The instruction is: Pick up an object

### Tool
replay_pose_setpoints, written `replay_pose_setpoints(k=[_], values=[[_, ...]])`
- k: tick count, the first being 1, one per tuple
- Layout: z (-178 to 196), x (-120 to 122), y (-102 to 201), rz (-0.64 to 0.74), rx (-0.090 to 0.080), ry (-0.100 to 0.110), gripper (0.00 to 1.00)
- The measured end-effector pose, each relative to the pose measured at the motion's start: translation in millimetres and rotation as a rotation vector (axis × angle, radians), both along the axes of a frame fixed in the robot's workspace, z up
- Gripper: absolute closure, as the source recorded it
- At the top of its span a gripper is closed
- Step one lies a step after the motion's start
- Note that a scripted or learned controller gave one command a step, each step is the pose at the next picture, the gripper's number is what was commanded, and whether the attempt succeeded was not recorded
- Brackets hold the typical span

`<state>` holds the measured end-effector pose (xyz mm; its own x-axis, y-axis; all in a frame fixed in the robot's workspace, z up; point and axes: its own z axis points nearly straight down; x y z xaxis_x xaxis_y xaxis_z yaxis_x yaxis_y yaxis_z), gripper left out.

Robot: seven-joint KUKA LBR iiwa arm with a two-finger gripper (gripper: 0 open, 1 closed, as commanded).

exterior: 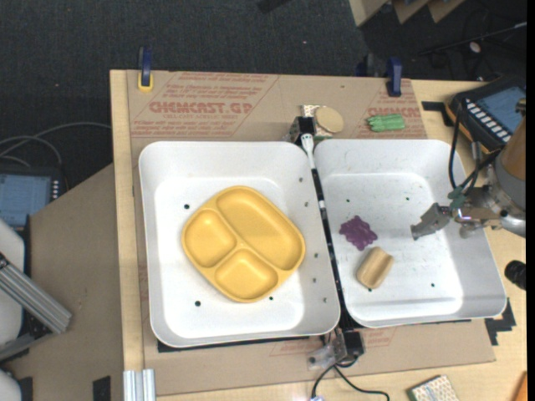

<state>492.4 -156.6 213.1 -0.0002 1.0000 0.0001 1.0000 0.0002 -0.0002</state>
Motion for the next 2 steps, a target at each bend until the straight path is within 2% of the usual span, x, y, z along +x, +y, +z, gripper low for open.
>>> replay_pose_setpoints(k=[1, 2], values=[[-91.5, 32.0, 51.0, 0.005, 0.005, 0.008, 0.00], [-130.7, 59.2, 65.1, 0.002, 0.000, -0.001, 0.00]])
